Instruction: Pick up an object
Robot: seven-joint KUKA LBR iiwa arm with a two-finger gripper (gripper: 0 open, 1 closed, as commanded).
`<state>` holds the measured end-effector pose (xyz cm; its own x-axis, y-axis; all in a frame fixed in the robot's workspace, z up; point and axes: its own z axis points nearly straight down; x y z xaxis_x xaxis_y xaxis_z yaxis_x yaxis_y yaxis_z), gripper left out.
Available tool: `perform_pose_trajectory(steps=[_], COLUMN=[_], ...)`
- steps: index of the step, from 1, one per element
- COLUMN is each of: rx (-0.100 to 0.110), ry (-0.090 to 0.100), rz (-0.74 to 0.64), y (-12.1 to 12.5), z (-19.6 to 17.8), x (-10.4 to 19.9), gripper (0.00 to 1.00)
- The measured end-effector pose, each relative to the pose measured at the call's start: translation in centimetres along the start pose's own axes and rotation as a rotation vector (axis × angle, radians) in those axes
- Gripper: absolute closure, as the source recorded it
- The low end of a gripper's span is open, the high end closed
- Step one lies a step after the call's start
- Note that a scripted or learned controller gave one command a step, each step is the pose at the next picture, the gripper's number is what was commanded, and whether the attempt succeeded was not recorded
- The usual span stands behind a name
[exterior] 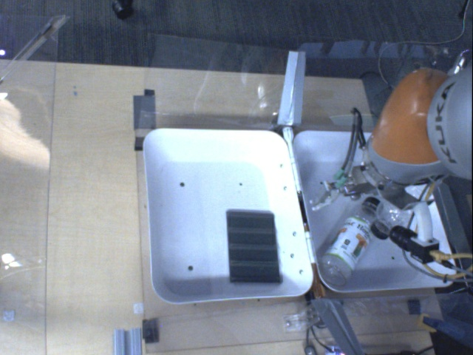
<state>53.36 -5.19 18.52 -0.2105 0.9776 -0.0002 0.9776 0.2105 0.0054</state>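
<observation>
- The bottle (346, 248), clear plastic with a green-and-white label and a pale cap end pointing toward the near rim, lies tilted on its side on the floor of the right bin (314, 154), close to that bin's front-left corner.
- At far left, a clear sheet (29, 198) catches glare over the pale wooden bench (89, 272).
- The left bin (170, 154) holds a dark ribbed block (253, 246), lying flat near its front-right part, well apart from the bottle across the shared divider.
- A grey upright post (293, 87) stands at the back where the two bins meet.
- Over the right bin, the grey arm with its orange band (403, 124) reaches in from the right; the gripper (353, 191) hangs just above and behind the bottle, amid wires and metal fittings. How the tool stands, I cannot tell, and nothing is seen held in it.
</observation>
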Motion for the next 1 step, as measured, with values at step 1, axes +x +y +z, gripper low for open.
perform_pose_trajectory(steps=[1], rx=[-0.007], ry=[-0.005], rz=[-0.143], y=[-4.76], z=[9.55], x=[-5.82], gripper=[0.00])
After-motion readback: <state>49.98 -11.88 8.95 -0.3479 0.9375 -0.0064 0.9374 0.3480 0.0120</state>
